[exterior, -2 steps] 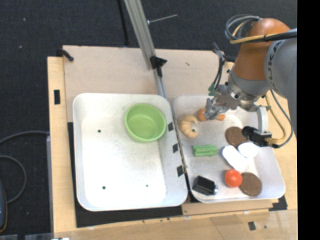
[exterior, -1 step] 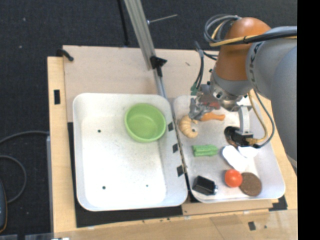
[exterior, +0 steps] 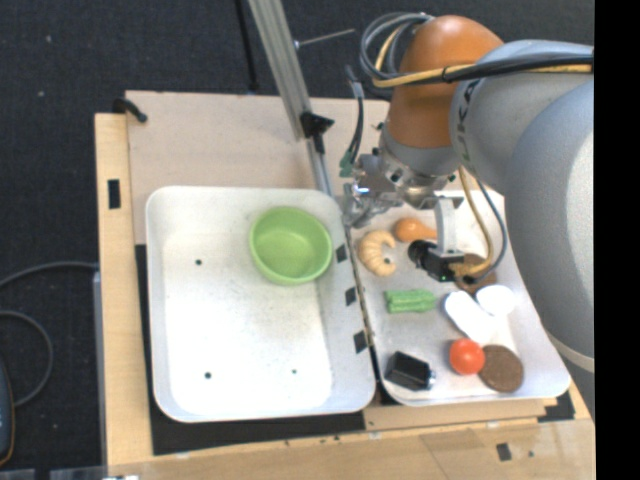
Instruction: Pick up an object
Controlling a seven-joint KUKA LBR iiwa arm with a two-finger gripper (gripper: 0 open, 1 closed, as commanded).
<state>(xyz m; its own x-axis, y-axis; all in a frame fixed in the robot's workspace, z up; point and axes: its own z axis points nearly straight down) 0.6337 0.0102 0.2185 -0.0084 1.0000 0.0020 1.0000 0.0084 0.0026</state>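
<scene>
Above the right bin, the fingers hover near a croissant.

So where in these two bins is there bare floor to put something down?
Left bin: wide bare floor below and left of the green bowl. Right bin: crowded with the croissant, green block, black box, red ball and brown disc.

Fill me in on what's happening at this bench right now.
A grey and orange robot arm reaches in from the right and hangs over the far end of the right bin, its end effector low near the croissant. Nothing is visibly held. That bin also holds a green block, a red ball, a black block and a brown disc. The left bin holds a green bowl.
</scene>
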